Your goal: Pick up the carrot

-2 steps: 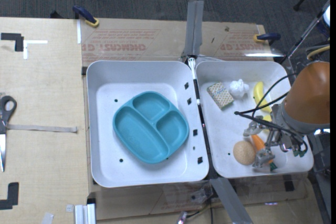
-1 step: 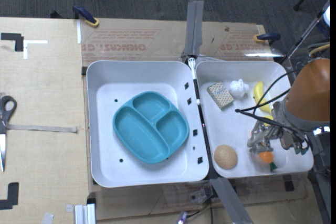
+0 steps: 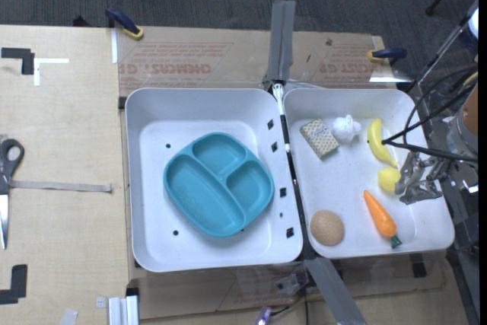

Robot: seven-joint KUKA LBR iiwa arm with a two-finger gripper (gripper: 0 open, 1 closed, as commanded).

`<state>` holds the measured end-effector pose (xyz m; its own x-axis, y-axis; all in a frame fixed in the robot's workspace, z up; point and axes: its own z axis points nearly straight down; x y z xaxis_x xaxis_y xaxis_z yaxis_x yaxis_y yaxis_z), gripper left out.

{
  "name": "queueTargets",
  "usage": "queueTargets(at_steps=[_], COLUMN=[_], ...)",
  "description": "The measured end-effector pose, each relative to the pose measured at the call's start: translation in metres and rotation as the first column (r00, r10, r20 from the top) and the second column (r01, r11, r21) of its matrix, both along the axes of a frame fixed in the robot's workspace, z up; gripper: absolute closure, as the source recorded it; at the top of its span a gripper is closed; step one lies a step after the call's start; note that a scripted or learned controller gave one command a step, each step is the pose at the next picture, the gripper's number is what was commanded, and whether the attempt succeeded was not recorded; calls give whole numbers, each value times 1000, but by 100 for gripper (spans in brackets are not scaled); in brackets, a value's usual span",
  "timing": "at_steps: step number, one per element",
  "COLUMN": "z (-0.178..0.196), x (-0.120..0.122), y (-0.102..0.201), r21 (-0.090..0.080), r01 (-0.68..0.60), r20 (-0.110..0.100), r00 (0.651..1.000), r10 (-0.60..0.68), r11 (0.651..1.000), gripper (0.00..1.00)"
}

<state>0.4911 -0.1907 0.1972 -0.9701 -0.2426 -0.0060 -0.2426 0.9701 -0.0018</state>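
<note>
Carrot lower right of frame, untouched.
Lies just left and below gripper; long axis diagonal, leafy end lower right.

The divided plate lies in the left bin. In the right bin, the carrot lies near the front right corner, the round ball to its left, the banana behind it, and the sponge further left. The gripper is just right of the carrot.
</note>
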Motion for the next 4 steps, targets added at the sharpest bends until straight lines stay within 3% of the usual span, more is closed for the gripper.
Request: queueTargets(at_steps=[1,2,3,4], z=[0,-101,-91,-34], x=[0,2,5,32], y=[0,37,38,63], r21=[0,2,1,1], r01=[0,-55,-59,2], r20=[0,-5,0,0], r00=[1000,998,998,1000], r10=[0,55,59,-2], r11=[1000,998,998,1000], gripper=[0,0,100,100])
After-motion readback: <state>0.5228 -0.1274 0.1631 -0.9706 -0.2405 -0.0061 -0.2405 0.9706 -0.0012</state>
